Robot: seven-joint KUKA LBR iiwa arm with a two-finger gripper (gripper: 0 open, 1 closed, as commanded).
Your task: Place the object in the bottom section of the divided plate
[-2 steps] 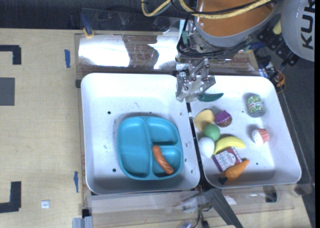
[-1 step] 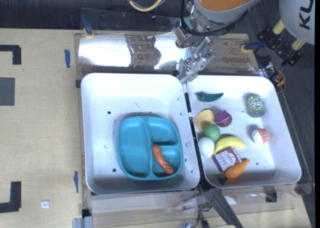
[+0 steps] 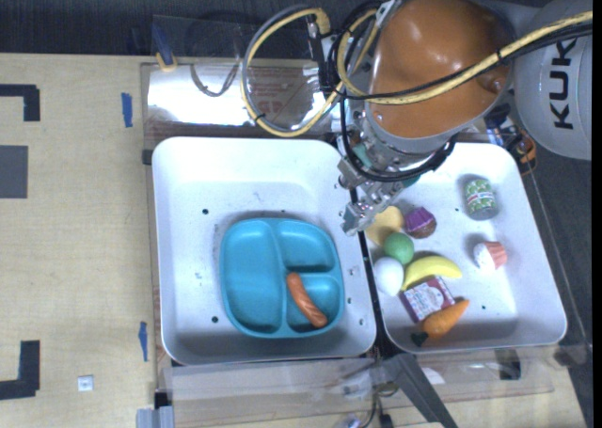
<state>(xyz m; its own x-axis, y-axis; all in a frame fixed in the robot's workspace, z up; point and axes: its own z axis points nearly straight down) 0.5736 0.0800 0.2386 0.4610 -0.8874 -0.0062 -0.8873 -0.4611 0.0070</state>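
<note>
A blue divided plate (image 3: 254, 276) lies in the left white bin (image 3: 198, 191). An orange sausage-shaped toy (image 3: 306, 298) rests in the plate's lower right section. My gripper (image 3: 362, 213) hangs over the seam between the two bins, just up and right of the plate and next to a pale yellow toy (image 3: 388, 223). The big orange wrist band (image 3: 428, 50) hides most of the hand above it.
The right bin (image 3: 536, 313) holds a purple ball (image 3: 419, 222), green ball (image 3: 400, 248), white egg (image 3: 388, 275), banana (image 3: 433, 269), maroon packet (image 3: 424, 300), carrot (image 3: 444, 317), green patterned egg (image 3: 480, 197) and a cupcake-like toy (image 3: 491, 254). Yellow cables loop at the back.
</note>
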